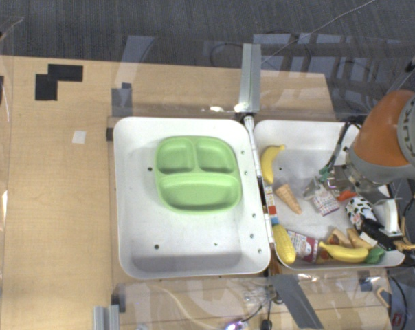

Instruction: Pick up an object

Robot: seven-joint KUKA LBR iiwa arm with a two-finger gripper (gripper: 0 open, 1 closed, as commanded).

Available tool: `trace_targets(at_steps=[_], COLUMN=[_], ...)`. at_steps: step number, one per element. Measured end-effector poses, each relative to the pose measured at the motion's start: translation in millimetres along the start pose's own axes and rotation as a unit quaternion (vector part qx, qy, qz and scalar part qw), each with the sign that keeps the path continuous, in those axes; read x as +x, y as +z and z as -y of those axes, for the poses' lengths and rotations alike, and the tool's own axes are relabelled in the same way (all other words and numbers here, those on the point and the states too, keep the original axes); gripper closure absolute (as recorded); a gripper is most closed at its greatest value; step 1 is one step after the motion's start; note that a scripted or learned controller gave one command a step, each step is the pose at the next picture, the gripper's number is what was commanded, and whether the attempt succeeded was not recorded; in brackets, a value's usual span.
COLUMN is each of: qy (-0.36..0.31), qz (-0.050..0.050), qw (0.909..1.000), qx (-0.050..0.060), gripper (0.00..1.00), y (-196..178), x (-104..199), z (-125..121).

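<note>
My gripper (321, 183) is low over the middle of the right bin (300, 137), at the end of the grey arm with the orange band (386, 130). It hangs just above a small pink and white packet (325, 202). To the packet's left lies a tan cone (288, 198), and a yellow banana (269, 161) rests by the bin's left wall. A black and white spotted toy (359, 212) sits to the right of the packet, partly under the arm.
Along the right bin's front edge are a yellow corn cob (283, 243), a red and white packet (304, 246), a second banana (345, 252) and several small items. The left bin (135, 205) holds a green divided plate (197, 172).
</note>
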State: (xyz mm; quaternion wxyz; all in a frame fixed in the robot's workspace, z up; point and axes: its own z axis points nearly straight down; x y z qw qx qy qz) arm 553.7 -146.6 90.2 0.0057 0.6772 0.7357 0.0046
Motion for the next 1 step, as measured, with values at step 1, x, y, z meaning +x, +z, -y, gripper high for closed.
trace_targets(at_steps=[1], qy=[0.066], qz=[-0.001], qw=[0.9978], qx=[0.005], gripper=[1.00], y=[-159.4], x=[103.6], z=[-24.5])
